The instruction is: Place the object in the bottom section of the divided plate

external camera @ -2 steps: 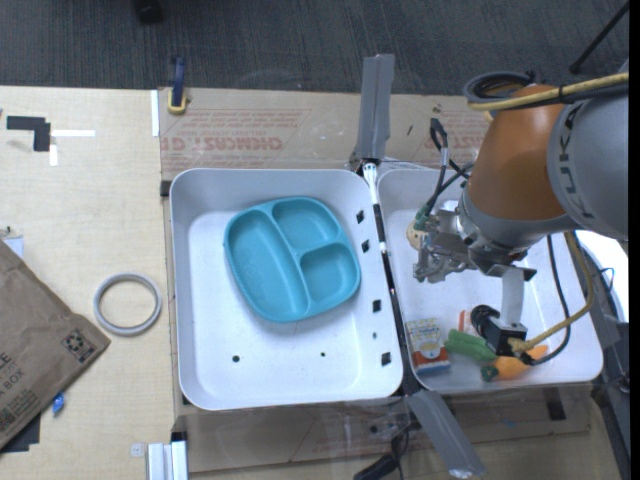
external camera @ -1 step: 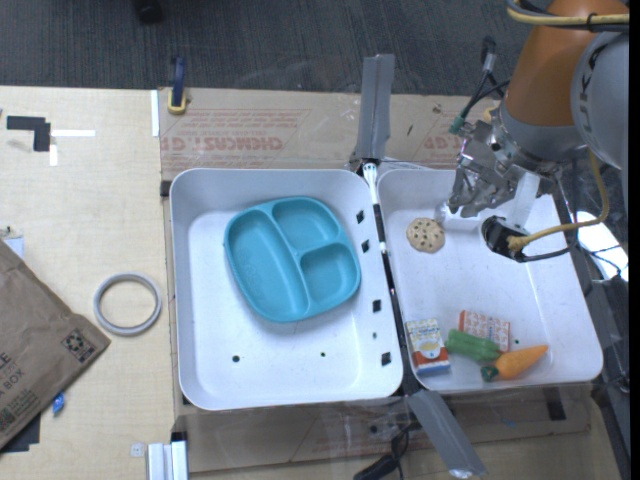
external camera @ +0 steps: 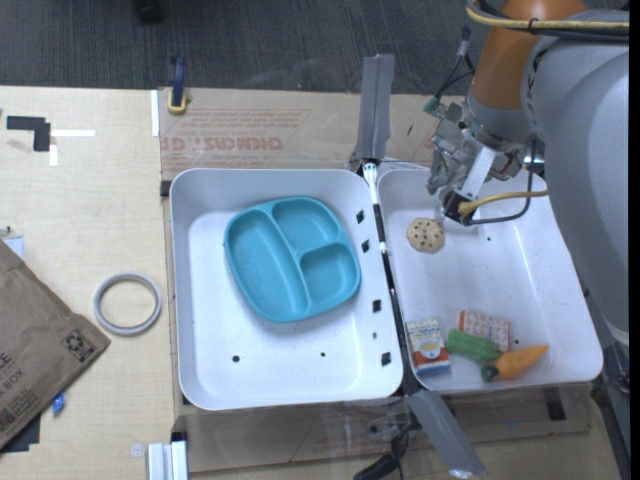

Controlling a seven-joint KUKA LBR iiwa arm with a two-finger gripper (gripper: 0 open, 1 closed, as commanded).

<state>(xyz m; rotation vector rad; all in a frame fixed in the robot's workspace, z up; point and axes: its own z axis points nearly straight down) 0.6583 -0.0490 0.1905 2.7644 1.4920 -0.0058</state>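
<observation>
- Here, my gripper hangs over the far part of the right bin, close to that bin's far-left corner, on the grey arm that reaches in from the right.
- From this slant I cannot tell whether the gripper is released or clenched.
- The cookie, round, pale and dotted with dark chips, lies flat on the floor of the right bin, just beside the gripper on its near-left side and close to the bin's left wall.
- The blue divided plate sits in the left bin, roughly in its middle, turned at a slight angle.
- It has one long section on its left and two smaller sections on its right.
- The plate and the cookie are in separate bins, with the rims between them.
- Along the near edge of the right bin lie a small carton, a red-and-white packet, a green item and a toy carrot, clustered together and well apart from the cookie.
- Left of the bins, on the bench, rest a ring of tape and a brown cardboard box.
</observation>
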